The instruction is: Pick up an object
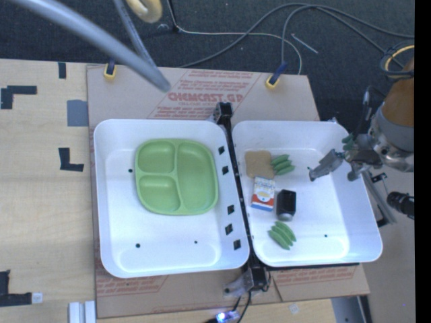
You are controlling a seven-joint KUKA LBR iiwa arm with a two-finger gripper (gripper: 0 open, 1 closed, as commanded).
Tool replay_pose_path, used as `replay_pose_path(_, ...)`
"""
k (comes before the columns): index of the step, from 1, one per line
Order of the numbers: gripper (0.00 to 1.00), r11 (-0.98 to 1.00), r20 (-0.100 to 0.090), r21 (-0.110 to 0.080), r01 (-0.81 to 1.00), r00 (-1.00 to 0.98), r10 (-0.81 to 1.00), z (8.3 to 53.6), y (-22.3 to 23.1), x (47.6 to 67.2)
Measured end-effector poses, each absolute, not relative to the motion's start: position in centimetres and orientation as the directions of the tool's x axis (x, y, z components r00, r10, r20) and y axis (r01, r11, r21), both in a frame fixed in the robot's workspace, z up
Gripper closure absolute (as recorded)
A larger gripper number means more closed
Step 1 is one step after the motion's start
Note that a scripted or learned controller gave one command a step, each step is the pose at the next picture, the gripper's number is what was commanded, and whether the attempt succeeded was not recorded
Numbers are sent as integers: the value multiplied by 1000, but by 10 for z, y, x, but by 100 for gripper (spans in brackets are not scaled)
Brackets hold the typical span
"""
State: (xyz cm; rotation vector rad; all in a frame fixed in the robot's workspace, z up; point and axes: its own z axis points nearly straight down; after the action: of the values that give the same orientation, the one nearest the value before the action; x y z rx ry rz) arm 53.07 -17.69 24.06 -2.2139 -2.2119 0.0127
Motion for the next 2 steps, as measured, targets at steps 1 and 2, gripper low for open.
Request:
replay_pose_path(1, 0, 2, 1, -7, 1000, -2, 1000, 245, -177, 533)
replay_pose_path(2, 0, 2, 2, -11, 1000, -2, 1000, 193, -168, 529)
